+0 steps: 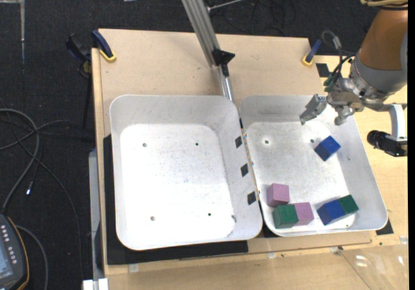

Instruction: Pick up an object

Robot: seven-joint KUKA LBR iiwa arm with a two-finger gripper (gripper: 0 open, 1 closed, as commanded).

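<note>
The grey two-finger end effector (328, 111) hangs over the far edge of the right-hand shallow white plastic bin (363, 172) with its fingers spread apart and nothing between them; the nearest candidate, a small blue cube (327, 148), lies just beneath and towards the camera, apart from the rest; a pale purple cube (279, 194), a dark green cube (284, 216), a pink cube (303, 212), a second blue cube (332, 210) and a smaller green cube (349, 204) crowd the near edge; the left-hand white bin (130, 113) sits alongside on the wooden desk (168, 61). The lone cube sits turned at an angle, so a descent with misaligned fingers could well strike a corner and shove it aside; closing too high would probably catch nothing.
</note>
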